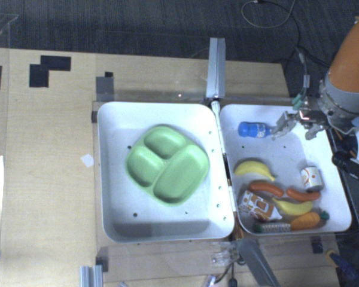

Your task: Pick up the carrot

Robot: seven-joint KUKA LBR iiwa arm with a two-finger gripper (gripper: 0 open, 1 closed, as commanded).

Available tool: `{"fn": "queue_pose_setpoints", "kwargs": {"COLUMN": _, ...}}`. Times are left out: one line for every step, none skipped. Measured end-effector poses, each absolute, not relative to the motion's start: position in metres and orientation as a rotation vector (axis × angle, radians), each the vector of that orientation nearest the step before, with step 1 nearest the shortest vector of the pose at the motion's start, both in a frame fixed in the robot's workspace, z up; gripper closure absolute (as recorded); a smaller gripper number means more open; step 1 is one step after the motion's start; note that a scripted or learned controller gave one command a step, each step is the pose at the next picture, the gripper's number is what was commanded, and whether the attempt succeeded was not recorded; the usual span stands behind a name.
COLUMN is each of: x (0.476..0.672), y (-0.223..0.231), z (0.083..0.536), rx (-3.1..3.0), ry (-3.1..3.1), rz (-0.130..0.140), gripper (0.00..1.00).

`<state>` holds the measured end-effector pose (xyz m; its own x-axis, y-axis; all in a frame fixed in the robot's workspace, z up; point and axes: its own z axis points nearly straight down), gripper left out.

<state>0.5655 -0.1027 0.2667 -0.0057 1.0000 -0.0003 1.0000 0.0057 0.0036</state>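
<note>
Overhead view of two bins side by side. The arm (353,58) is reaching in from the right and hovering over the far corner of the right bin (341,217). Its gripper (296,123) is standing released, fingers splayed apart with nothing between them, just beside the blue bottle (254,129). The carrot (306,220) is lying well apart from the gripper, at the near edge of the same bin, its green top pointing right. It is resting against a banana (294,207) and below a sausage (266,189), so a grasp there is likely needing a narrow approach to avoid neighbours. A can (311,176) is standing near the right wall. The left bin (107,160) is holding a green tray (167,164), probably unrelated to this task.
</note>
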Motion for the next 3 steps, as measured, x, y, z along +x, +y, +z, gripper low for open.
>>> {"fn": "queue_pose_setpoints", "kwargs": {"x": 0.525, "y": -0.086, "z": 0.143, "rx": 2.243, "ry": 2.197, "rz": 0.002, "gripper": 0.00}}
{"fn": "queue_pose_setpoints", "kwargs": {"x": 0.537, "y": -0.093, "z": 0.090, "rx": 2.031, "ry": 2.387, "rz": 0.011, "gripper": 0.00}}
{"fn": "queue_pose_setpoints", "kwargs": {"x": 0.493, "y": -0.091, "z": 0.090, "rx": 1.999, "ry": 2.405, "rz": 0.016, "gripper": 0.00}}
